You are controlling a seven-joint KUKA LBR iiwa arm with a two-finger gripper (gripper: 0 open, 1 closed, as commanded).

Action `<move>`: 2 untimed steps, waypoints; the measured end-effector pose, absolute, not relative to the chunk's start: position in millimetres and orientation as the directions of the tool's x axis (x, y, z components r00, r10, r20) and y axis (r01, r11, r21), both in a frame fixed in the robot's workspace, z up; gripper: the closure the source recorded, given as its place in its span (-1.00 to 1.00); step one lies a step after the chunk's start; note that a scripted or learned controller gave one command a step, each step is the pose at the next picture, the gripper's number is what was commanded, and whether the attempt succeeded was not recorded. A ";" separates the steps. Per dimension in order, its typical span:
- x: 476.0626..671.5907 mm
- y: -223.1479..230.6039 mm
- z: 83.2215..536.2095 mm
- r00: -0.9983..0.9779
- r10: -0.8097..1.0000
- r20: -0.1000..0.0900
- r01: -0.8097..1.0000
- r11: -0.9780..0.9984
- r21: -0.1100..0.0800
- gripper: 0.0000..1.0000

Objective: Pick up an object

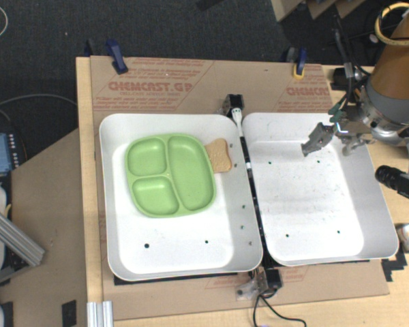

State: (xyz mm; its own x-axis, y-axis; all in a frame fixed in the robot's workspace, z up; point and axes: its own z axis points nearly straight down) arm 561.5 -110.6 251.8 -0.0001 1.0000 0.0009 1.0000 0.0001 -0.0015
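While the two-finger gripper (325,142) hangs above the right white bin (368,240), finger state cannot be determined. Target the tan bread-like slice (219,155) beside the green divided plastic plate (170,175); descend vertically.

The two bins, left (116,203) and right (368,216), look like smooth white plastic with a soft sheen. The green divided plate (169,174) in the left bin is matt plastic. Beside it, the tan piece (219,155) has a rough, porous surface like toast. The bench top (150,84) is brown printed cardboard, matt. The gripper (327,138) at upper right looks like dull grey metal.
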 end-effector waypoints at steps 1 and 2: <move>548.1 -72.8 395.4 -0.006 1.000 -0.001 1.000 0.006 0.019 -1.00; 507.4 -63.6 545.9 -0.003 1.000 -0.001 1.000 0.003 0.022 -1.00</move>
State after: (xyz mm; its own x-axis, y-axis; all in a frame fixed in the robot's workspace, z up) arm 507.4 -63.6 545.9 -0.0032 1.0000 -0.0013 0.9998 0.0032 0.0216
